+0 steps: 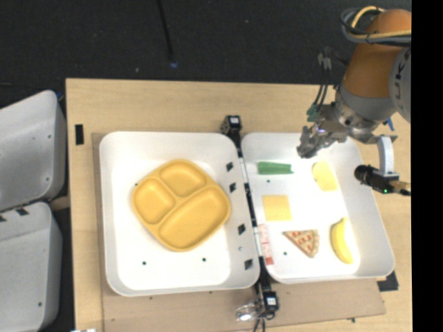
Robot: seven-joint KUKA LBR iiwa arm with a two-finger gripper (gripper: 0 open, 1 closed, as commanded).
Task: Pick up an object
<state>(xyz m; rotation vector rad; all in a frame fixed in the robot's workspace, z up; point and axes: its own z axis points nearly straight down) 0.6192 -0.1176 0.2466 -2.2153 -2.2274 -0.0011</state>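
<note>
The gripper hangs over the right white bin's far edge, grip state impossible to tell, and the pale yellow oval piece lies just beside it toward the near-right, long axis running near-to-far.

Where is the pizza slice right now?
The pizza slice lies in the right bin, near its front edge, just below the yellow cheese square and left of the banana.

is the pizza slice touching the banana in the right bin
Apart. The camera view shows bare white bin floor between the pizza slice and the banana, which lie side by side near the front of the right bin.
</note>
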